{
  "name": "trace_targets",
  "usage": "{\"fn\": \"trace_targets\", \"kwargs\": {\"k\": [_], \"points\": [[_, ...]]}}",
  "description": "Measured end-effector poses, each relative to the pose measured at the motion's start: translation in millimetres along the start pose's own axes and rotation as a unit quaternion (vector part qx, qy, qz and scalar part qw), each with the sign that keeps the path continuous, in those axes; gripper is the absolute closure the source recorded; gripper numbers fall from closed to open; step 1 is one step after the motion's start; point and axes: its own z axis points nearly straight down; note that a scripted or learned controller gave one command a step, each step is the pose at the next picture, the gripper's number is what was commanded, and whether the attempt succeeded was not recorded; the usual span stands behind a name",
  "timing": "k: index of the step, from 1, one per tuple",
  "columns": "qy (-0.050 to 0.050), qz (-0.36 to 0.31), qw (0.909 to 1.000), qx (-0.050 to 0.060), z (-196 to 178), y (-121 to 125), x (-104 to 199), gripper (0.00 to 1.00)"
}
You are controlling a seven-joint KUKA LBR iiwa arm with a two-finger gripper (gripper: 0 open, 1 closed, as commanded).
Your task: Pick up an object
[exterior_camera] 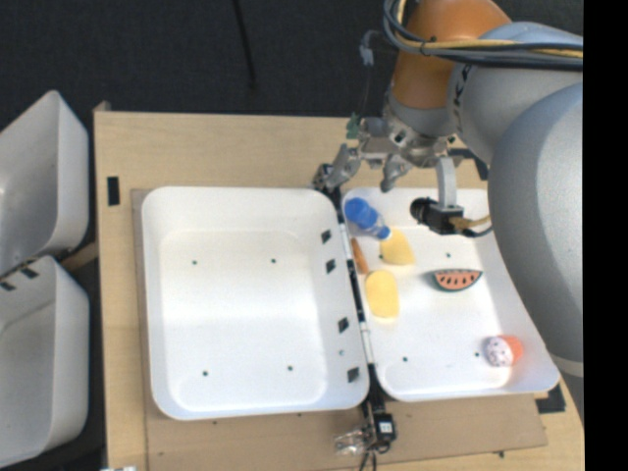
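The grey arm [535, 165] reaches in over the wooden surface [216, 150], which carries the left bin [245, 302] and the right bin [446, 351] side by side. The gripper [368, 175] hovers above the far edge of the right bin with its fingers spread wide and nothing between them. In this bin lie a yellow oval piece [382, 294], a blue bottle [365, 216], a pale yellow piece [397, 251], a watermelon slice [456, 280] and a small pink ball [498, 351].

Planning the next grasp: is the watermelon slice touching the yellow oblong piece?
Apart. The camera view shows bare white bin floor between the watermelon slice and the yellow oblong piece.
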Motion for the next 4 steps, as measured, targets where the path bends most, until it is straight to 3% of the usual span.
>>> {"fn": "trace_targets", "kwargs": {"k": [1, 2, 3, 4], "points": [[-0.001, 0.005, 1.0, 0.005, 64.1, -9.3, -88.8, 0.0], [0.001, 0.0, 1.0, 0.002, 3.8, -0.6, -29.4, 0.0], [0.0, 0.0, 1.0, 0.002, -4.9, -0.3, -31.9, 1.0], [0.002, -0.002, 1.0, 0.0, -110.3, 0.7, 67.5, 1.0]]}}
